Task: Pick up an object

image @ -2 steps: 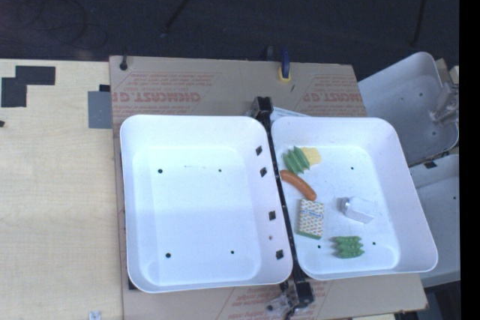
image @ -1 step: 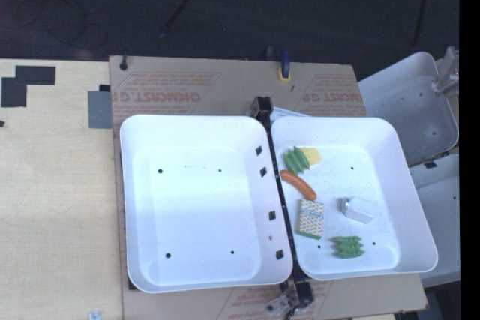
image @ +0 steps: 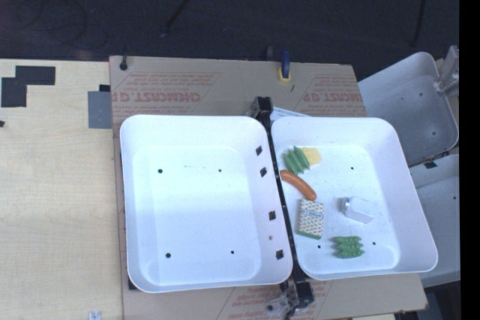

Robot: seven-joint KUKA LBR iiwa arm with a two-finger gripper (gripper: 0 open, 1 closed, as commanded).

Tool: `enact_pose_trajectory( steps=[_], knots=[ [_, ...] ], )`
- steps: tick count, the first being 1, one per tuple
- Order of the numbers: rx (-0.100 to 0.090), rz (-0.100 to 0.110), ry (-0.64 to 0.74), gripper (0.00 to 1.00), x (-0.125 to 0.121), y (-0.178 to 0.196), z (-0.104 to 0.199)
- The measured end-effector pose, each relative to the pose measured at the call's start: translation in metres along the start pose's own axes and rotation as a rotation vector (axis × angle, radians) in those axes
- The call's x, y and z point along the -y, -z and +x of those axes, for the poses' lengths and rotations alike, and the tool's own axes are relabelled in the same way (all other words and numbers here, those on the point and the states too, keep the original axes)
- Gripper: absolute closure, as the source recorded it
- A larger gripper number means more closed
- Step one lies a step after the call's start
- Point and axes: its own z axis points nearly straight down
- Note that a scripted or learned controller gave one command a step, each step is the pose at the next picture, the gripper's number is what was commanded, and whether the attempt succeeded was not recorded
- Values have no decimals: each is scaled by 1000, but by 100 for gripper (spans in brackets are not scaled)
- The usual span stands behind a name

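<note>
I count two white bins side by side on a sheet of brown cardboard with red print: the left bin (image: 142, 161) and the right bin (image: 390, 154). Their inner rims touch along a seam where I make out four small black clips (image: 263, 171).

Everything I could pick lies in the right bin, six objects in all, mostly in its left half. Near the far left corner is one green ridged toy vegetable (image: 295, 160), with one yellow piece (image: 312, 156) touching its right side. Just below them one orange sausage-shaped toy (image: 298, 184) lies slantwise. Nearer to me, close beside the seam, is one flat block with a speckled, patterned face and a green edge (image: 310, 219). To its right, apart from it, sits one small pale grey block (image: 356, 209); I cannot tell what it is. Closest to the near rim is one green knobbly pod (image: 347, 246), alone.

The cardboard (image: 187, 90) rests on a pale wooden bench (image: 52, 191), which carries two dark patches at its left, one black (image: 30, 82) and one grey (image: 98, 109). One blue and yellow clamp (image: 284, 66) grips the cardboard's far edge. A grey metal plate (image: 409, 97) lies beyond the right bin.
</note>
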Motion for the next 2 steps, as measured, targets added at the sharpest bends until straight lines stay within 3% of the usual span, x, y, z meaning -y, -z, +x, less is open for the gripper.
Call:
enact_pose_trajectory(
  steps=[2],
  knots=[
    [0, 5, 11, 100, -1, 19, 2]
  ],
)
